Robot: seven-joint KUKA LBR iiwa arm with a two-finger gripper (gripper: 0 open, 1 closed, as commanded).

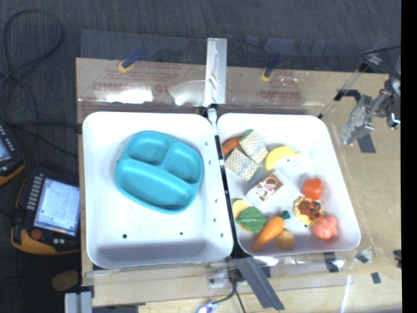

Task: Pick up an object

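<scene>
While two white bins sit side by side on the table, the toys all lie in one of them. The left bin holds one turquoise divided plate, tilted toward its far left corner. The right bin holds a heap of play food: one orange carrot with a green leaf beside it near the front edge, one yellow banana toward the far side, two patterned boxes touching each other by the dividing wall, one small white carton with red print in the middle, one red tomato-like ball, one pink piece in the front right corner, and a brownish piece between those two. The gripper hangs over the table's right edge, outside the right bin's far right corner, apart from every toy; whether it is open or closed cannot be told.
</scene>
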